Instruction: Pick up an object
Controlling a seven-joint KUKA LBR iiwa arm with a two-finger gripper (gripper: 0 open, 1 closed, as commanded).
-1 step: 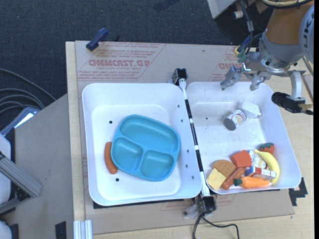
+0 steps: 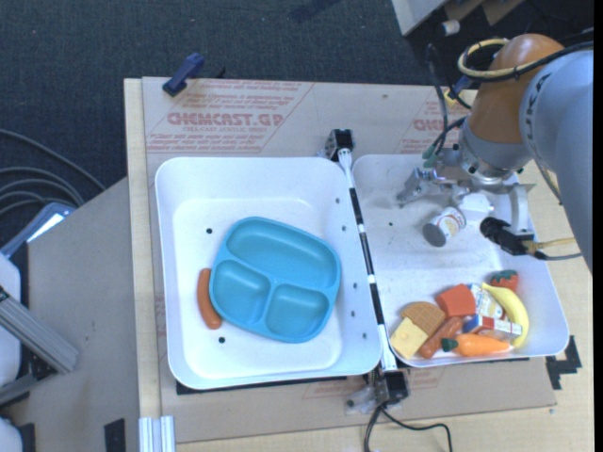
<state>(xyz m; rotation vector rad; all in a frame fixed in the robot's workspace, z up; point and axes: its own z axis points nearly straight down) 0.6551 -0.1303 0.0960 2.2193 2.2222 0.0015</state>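
My gripper (image 2: 431,188) hangs over the back half of the right bin (image 2: 396,243), under the arm's orange band. Just in front of it a small grey can (image 2: 443,227) lies on its side on the bin floor, apart from the gripper. A heap of toy food fills the bin's front right corner: a banana (image 2: 510,303), a carrot (image 2: 482,346), a red block (image 2: 457,300), a cracker (image 2: 425,315) and a yellow cheese wedge (image 2: 407,337).
The left bin (image 2: 179,252) holds a blue divided plate (image 2: 274,279) with an orange sausage (image 2: 208,299) beside its left edge. A black divider (image 2: 360,234) runs between the bins. Cables lie by the arm at the right.
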